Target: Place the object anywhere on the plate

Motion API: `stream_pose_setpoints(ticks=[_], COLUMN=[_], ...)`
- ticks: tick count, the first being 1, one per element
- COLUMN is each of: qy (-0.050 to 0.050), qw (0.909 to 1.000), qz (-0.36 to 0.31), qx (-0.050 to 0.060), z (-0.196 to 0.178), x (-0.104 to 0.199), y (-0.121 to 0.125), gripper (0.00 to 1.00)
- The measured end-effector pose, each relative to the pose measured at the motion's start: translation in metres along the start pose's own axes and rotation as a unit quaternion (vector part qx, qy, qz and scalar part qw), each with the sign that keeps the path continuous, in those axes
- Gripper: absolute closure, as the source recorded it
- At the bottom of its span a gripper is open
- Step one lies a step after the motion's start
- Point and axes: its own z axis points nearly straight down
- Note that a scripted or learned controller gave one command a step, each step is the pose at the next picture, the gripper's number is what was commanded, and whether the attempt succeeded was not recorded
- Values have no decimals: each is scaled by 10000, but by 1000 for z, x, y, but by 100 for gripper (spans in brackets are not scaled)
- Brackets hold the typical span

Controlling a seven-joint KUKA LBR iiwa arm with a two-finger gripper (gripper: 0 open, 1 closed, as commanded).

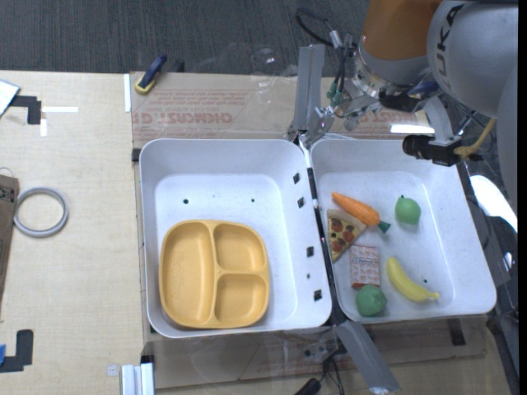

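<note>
Gripper hangs above the back edge btw. the two bins; fingers' state I cannot tell. Yellow plate lies in left bin. Right bin holds carrot, pizza slice, banana, two green fruits.

Arm cut off by top and right edges at 1 o'clock; gripper lost in cable clutter, finger state unreadable. Small packet print in right bin too small to read. Cardboard lettering at 12 o'clock upside down, partly hidden by bin rim.
</note>
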Motion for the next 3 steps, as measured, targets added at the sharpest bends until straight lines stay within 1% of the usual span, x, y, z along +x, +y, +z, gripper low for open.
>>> stream_pose_setpoints(ticks=[1, 2, 3], qy=[-3, 0, 0], qw=[10000, 9934, 9934], qz=[30, -1146, -1145], qx=[-6, 1, 0], z=[-117, -26, -26], x=[31, 74, 74], y=[-20, 26, 26], gripper=[0, 0, 0])
